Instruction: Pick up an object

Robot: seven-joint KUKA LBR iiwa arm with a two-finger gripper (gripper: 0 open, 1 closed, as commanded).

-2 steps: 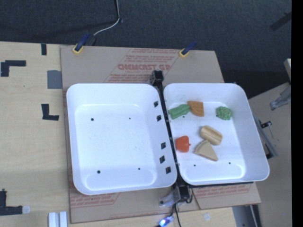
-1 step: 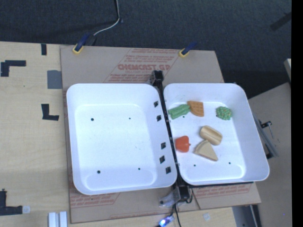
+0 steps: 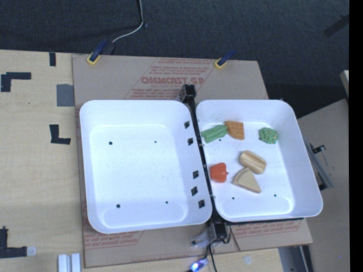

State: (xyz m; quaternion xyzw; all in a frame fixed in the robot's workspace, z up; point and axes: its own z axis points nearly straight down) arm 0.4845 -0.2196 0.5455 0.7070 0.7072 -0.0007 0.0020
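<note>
While two white bins sit side by side on a brown board [image 3: 170,75] on the bench [image 3: 34,169], we see five small objects gathered in the right bin [image 3: 300,169]. We see neither arm nor pincer above them, so how its fingers stand we cannot tell.

A green piece [image 3: 215,133], long and lumpy, lies just beside the bin's left wall, its end touching an orange wedge [image 3: 235,130]. Near the far right wall rests a knobbly green ball [image 3: 268,135], apart from the rest. Lower down, a tan roll [image 3: 253,161], smooth and rounded, lies just above a pale tan triangle [image 3: 247,181]; the two look to touch. A red block [image 3: 218,172], squat and glossy, sits just left of the triangle.

We note the bins are shallow, smooth, round-cornered plastic, and the left bin [image 3: 91,152] shows small dark dots on its floor. Black clips [image 3: 197,174] run along the seam between them. Yellow-and-blue clamps [image 3: 97,51] hold the board's far edge, and a white cable [image 3: 138,21] trails over dark carpet [image 3: 238,16].
</note>
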